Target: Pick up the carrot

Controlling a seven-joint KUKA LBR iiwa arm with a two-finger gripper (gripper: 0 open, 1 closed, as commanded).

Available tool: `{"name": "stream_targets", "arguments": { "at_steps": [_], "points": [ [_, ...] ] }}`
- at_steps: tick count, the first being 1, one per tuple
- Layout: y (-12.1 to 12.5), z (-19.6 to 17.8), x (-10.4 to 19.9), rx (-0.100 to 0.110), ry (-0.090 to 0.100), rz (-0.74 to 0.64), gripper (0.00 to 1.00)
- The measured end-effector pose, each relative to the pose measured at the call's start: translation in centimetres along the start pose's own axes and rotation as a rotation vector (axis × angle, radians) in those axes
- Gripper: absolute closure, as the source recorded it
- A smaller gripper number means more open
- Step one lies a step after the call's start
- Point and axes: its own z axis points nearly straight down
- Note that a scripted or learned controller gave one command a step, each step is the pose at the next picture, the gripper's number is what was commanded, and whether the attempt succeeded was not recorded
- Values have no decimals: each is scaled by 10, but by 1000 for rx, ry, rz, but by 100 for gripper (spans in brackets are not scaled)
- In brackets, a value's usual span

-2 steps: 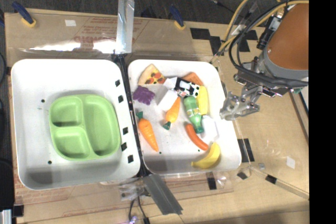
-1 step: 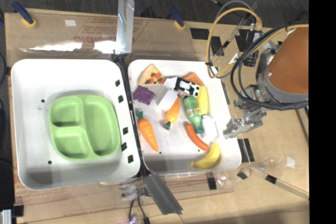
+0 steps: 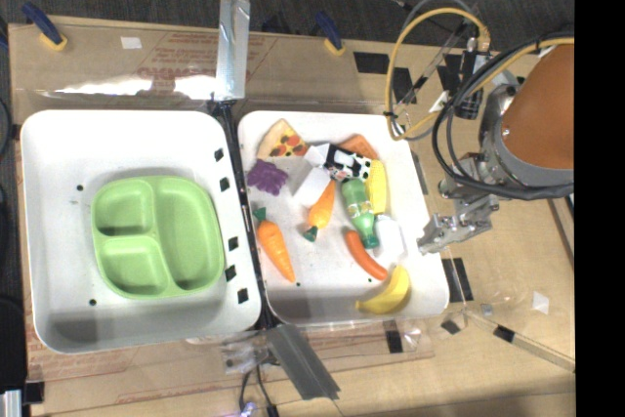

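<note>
1. The gripper [image 3: 451,231] hangs just outside the right rim of the right bin [image 3: 422,200], over the bench [image 3: 508,288]. I cannot tell from here how it is set, because it is small and the metal parts blur together. It holds nothing that I can see.
2. The arm [image 3: 547,112] comes in from the right side, with its orange band on top and yellow and black cables [image 3: 430,63] looping near it.
3. The carrot [image 3: 274,249] lies in the right bin, close to its left wall, with the green end up and the orange tip pointing down to the right. It is well apart from the gripper.
4. A second carrot [image 3: 320,206] lies near the middle of the same bin, tilted, with its green end at the bottom.
5. Just beside it is a green bottle [image 3: 357,207], and below that an orange-red pepper [image 3: 365,257].
6. A banana [image 3: 387,293] lies in the near right corner of this bin.
7. A pizza slice [image 3: 283,142] and purple grapes [image 3: 267,176] are in the far left part of it.
8. The left bin [image 3: 39,210] holds a green divided plate [image 3: 156,236], flat on the floor of the bin.
</note>
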Motion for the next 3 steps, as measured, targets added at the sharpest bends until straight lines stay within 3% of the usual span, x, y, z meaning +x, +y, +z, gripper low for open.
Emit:
{"name": "stream_targets", "arguments": {
  "at_steps": [3],
  "points": [
    [-4,-30,-4,3,-2,-10,100]
  ]
}}
